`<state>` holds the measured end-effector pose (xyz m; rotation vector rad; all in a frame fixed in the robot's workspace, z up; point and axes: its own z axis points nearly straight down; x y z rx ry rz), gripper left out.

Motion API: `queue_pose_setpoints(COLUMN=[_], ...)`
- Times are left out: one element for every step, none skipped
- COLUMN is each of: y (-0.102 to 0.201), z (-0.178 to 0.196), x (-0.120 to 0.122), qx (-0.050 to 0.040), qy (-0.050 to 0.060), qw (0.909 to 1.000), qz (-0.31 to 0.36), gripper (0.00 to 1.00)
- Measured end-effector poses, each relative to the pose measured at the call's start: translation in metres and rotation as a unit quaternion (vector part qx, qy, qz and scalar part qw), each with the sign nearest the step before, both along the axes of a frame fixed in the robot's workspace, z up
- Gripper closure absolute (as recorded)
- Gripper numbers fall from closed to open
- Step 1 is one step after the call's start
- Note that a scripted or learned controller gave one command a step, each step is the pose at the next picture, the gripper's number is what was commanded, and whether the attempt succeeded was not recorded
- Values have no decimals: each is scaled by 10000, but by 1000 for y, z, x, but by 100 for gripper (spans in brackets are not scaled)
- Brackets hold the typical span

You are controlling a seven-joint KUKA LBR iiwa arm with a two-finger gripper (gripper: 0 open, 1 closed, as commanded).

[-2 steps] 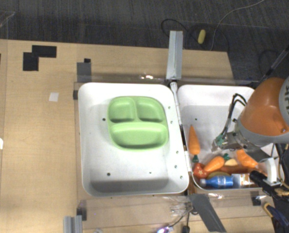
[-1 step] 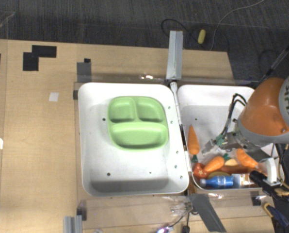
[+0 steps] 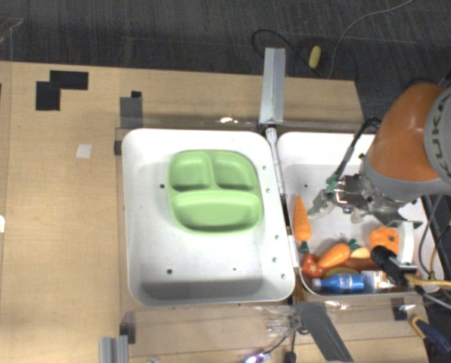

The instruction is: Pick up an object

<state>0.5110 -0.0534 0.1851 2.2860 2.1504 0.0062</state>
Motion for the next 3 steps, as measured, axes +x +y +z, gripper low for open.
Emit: queue_pose_setpoints(y=[-30,-28,-8], z=[-95,-83,1], x=[47,50,82], qx=[-12,3,0], qy=[-64,-86,0], qw=[9997,9996,9982], qz=[236,252,-602], gripper=[0,100,100])
